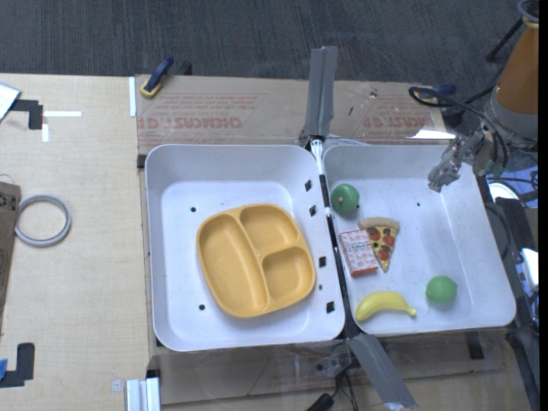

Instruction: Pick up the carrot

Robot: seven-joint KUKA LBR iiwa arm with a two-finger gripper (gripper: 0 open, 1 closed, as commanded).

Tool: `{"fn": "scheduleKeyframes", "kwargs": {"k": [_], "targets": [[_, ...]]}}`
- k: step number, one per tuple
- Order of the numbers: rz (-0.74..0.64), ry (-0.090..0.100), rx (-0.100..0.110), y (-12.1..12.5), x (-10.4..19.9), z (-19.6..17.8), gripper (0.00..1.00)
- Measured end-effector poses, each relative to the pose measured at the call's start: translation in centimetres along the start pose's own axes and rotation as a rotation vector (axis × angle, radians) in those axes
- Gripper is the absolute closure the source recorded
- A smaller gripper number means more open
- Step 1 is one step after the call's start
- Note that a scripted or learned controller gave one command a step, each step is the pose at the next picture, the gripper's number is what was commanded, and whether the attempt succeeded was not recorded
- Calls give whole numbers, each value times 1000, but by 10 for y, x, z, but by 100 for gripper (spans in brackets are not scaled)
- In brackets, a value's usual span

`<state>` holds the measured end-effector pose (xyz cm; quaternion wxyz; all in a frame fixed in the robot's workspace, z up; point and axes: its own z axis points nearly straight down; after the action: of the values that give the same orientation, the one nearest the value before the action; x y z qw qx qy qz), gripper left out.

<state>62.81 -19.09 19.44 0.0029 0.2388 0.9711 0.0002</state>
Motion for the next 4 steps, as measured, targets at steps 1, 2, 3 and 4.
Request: {"fn": "scheduleKeyframes", "kwargs": {"k": [1,2,3,4], "targets": [[-246,1,-1,7,0,102,100],[-560,-2,-2,-12,-18,6,100],[-988,-3,-3,-12,-43,-38,100],[-1224,-2,-3,-2,-37,101,100]]}}
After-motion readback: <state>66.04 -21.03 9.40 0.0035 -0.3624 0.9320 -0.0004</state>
